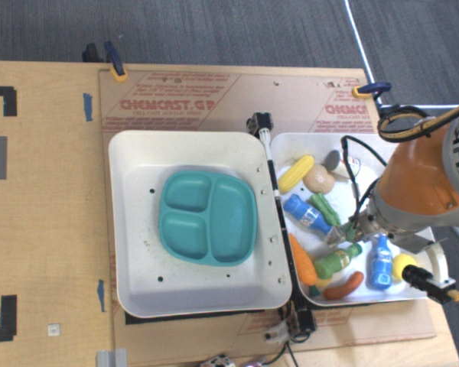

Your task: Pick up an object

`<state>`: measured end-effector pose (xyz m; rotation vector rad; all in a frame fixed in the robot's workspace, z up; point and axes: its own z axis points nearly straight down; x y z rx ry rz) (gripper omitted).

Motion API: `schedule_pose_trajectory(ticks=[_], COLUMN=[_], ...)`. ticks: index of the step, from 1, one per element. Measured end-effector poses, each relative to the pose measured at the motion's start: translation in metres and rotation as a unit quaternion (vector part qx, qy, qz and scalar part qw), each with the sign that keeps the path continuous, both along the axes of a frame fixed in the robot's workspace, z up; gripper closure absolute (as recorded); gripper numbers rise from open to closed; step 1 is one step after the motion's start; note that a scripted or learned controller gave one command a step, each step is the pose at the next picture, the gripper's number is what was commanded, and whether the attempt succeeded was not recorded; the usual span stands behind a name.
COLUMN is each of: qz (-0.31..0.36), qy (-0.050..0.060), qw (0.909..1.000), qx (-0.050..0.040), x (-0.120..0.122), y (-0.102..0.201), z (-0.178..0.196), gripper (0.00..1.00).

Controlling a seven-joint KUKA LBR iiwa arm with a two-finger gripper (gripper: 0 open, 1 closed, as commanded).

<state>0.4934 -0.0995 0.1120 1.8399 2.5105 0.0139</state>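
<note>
One green bottle (337, 262) lies in the right bin (382, 297), just below the fingers (350, 234), its long axis slanting up toward them; whether they're open, I cannot tell.

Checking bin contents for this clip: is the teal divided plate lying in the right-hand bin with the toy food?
No, the teal divided plate lies alone in the left bin, while the toy food sits in the right bin.

A wooden bench (38, 228) is sitting on a dark grey carpet floor (214, 17). A white line (354, 27) is running across the carpet. Brown cardboard (214, 102) is lying on the bench, with blue clamps (116, 61) holding it.
</note>
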Motion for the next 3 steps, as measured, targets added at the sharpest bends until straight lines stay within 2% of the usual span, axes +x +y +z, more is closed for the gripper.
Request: schedule_pose_trajectory(ticks=[1,2,3], qz=[-0.249,-0.249,-0.049], qy=[0.013,0.013,0.013], qw=[0.9683,0.9683,0.9987], qx=[0.0085,0.0084,0.0054], x=[-0.014,-0.014,0.048], y=[0.053,0.053,0.061], z=[0.072,0.072,0.073], gripper=[1.00,0.00,0.00])
